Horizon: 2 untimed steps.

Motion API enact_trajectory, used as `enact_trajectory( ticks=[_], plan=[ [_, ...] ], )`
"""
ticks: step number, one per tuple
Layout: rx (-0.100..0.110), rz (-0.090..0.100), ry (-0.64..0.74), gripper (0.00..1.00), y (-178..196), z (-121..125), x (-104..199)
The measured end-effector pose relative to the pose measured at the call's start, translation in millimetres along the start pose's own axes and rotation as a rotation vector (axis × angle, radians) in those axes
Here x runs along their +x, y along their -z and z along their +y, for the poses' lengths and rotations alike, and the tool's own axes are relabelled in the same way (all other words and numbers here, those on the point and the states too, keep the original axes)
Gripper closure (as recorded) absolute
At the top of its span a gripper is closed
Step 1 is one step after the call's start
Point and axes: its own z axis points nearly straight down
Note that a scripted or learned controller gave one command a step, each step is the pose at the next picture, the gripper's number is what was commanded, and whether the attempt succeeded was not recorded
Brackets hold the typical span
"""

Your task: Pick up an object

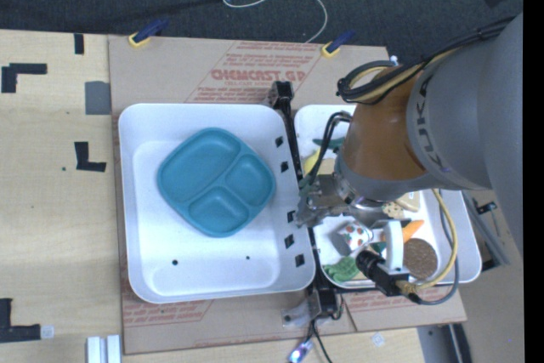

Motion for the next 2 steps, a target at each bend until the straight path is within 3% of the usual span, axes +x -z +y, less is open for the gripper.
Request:
enact_trajectory(
  ticks=[1, 2],
  plan=[
    [-0.013, 0.0, 0.0, 1.0, 101, 2, 47],
    [-0.02, 0.001, -0.002, 1.0, 235, 2, 81]
  ],
)
